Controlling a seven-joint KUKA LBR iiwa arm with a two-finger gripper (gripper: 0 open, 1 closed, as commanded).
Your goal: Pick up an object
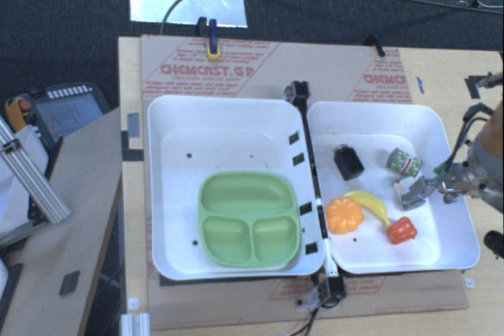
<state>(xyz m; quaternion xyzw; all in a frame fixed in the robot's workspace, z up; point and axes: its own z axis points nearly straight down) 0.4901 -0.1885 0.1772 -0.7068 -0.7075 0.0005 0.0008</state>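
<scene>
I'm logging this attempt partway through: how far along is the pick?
Done: the gripper is down inside the right bin, among the objects. In hand: it sits just below the green-patterned can and above the red pepper, but nothing shows between its fingers. Left: the grasp and lift. The banana, orange fruit and black block all lie on the bin floor.

place: robot lab | evidence: teach pendant [67,116], cabled bench [268,59], aluminium rail [31,177]
</scene>
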